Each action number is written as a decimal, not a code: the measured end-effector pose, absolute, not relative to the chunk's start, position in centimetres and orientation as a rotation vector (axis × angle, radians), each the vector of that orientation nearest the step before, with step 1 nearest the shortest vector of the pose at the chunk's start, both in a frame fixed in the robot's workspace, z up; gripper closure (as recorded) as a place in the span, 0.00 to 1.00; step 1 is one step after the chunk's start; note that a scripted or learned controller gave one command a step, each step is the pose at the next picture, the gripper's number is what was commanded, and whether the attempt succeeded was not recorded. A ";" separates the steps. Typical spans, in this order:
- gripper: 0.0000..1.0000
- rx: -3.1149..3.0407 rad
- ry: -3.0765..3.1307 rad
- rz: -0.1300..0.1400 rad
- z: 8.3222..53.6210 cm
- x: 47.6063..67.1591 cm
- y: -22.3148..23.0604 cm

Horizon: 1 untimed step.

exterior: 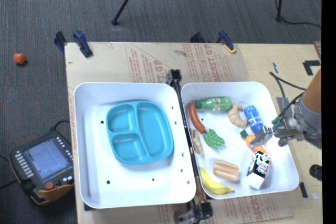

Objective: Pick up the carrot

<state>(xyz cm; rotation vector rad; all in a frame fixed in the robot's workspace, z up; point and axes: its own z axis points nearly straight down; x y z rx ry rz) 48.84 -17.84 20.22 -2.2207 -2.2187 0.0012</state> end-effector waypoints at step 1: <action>0.00 -2.200 -2.235 0.003 8.7 52.5 -18.2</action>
